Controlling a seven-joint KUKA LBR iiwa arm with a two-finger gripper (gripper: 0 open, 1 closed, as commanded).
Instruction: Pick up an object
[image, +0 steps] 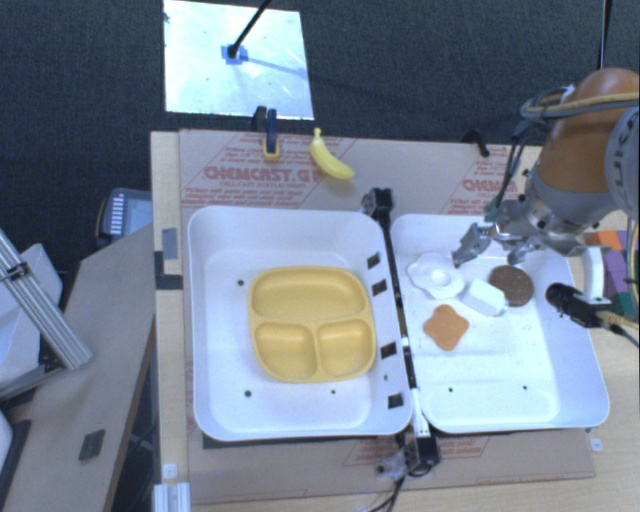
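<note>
Fried-egg toy (437, 275) lies flat in the right bin (560, 405), in its far left part, close to the wall that this bin shares with the left bin (215, 300) and near the far rim. The tool (468, 252) hangs just above and beside the egg's far right edge, slanting down from the grey arm that reaches in over the bin's far right corner; whether the tool is spread or pressed together cannot be told, and nothing is seen pinched in it. A white block (485, 297) lies just to the right of the egg, touching or almost touching it, and a brown round patty (514, 285) sits against the block's far right side. An orange toast-shaped piece (446, 327) lies nearer the middle, a little apart from the egg and the block. All four things crowd the far left of the bin, so the near half and the near right corner are bare white floor with open room. In the left bin a yellow divided plate (305, 323) sits in the middle, with clear floor all round it up to the rims. A toy banana (330, 158) lies on the desk (420, 170) beyond the far rim of the left bin, well apart from the tool.
</note>
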